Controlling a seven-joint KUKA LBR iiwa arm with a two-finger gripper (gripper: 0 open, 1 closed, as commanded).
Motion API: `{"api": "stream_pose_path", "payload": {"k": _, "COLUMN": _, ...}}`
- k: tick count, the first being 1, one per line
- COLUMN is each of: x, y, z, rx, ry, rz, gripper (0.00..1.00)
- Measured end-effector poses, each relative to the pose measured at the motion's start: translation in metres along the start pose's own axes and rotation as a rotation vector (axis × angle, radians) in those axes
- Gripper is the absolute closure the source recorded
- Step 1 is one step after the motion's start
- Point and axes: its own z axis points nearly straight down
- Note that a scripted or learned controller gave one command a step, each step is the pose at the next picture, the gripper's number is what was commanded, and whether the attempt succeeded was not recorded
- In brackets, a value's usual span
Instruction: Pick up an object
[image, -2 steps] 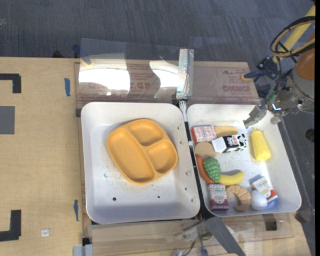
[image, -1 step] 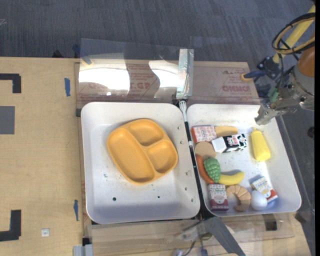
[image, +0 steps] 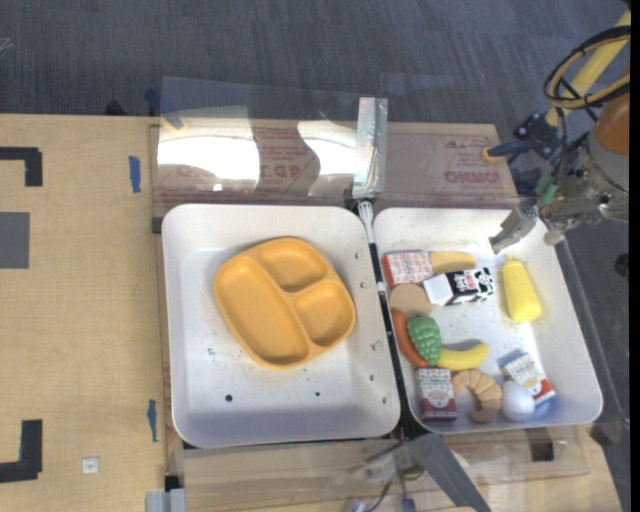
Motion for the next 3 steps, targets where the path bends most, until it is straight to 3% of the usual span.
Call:
{"api": "stream_pose_path", "payload": {"k": 1, "x": 0.005, "y": -0.023, "z": 0.172, "rx": -0.006, "ry": -0.001, "rz": 0.0, "gripper": 0.0}}
{"api": "stream_pose_path", "payload": {"k": 2, "x": 0.008, "y": 0.049, "z": 0.175, "rx": 0.022, "ry": 0.002, "rz": 0.146, "gripper": 0.0}}
{"api": "stream_pose_path", "payload": {"k": 3, "x": 0.031, "y": 0.061, "z": 0.176, "rx": 0.065, "ry": -0.014, "rz": 0.341, "gripper": 0.0}}
